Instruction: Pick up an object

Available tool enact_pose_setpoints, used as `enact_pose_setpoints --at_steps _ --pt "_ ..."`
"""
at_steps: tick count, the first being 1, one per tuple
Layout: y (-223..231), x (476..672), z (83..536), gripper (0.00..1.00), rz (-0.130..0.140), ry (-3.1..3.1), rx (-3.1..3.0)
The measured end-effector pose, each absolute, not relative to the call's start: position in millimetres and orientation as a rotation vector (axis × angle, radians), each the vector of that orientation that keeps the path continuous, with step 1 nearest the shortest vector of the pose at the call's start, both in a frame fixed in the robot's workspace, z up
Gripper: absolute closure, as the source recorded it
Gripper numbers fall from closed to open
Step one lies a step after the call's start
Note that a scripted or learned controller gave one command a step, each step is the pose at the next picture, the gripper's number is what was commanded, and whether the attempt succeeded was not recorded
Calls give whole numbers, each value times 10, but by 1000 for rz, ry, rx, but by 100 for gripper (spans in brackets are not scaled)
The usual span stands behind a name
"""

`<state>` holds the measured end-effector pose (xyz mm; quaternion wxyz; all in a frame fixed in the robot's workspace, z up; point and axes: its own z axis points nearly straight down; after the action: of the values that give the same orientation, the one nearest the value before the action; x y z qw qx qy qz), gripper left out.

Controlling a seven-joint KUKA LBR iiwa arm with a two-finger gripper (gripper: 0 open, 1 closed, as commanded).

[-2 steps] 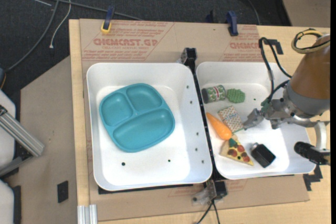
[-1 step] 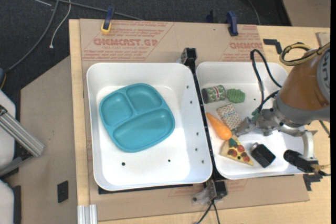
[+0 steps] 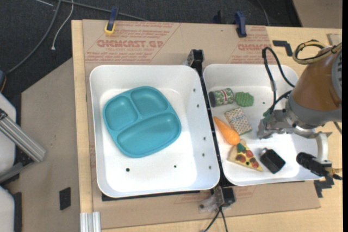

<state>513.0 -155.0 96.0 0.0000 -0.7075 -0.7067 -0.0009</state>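
the surface (image 3: pixel 163 41) carries 2 shallow white bins side by side. the left bin (image 3: pixel 109 171) holds a teal divided plate (image 3: pixel 142 121), untouched and well apart from the arm. the right bin (image 3: pixel 288 171) holds the small things on offer: an orange toy carrot (image 3: pixel 227 130) near the dividing wall, a toy pizza slice (image 3: pixel 244 156) just below it, a patterned square block (image 3: pixel 238 119) just above the carrot, a small green-labelled can (image 3: pixel 221 96) with a green knobbly toy (image 3: pixel 244 99) beside it, and a black block (image 3: pixel 273 161) near the front rim. the arm (image 3: pixel 315 89) reaches in low over the right bin's middle, its end effector (image 3: pixel 270 127) close to the bin floor, right of the patterned square block and above the black block. i cannot tell how it is set, and nothing shows in its grip. judging from this, no object is lifted yet; the grasp and the raise are both left to do.
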Motion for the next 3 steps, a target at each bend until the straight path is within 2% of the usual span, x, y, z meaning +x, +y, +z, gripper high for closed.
enact_pose_setpoints --at_steps 2,3 --pt "-1510 5167 2133 100 -6 -2228 -2224" --pt "-1046 5399 2060 100 -4 -2228 -2215"
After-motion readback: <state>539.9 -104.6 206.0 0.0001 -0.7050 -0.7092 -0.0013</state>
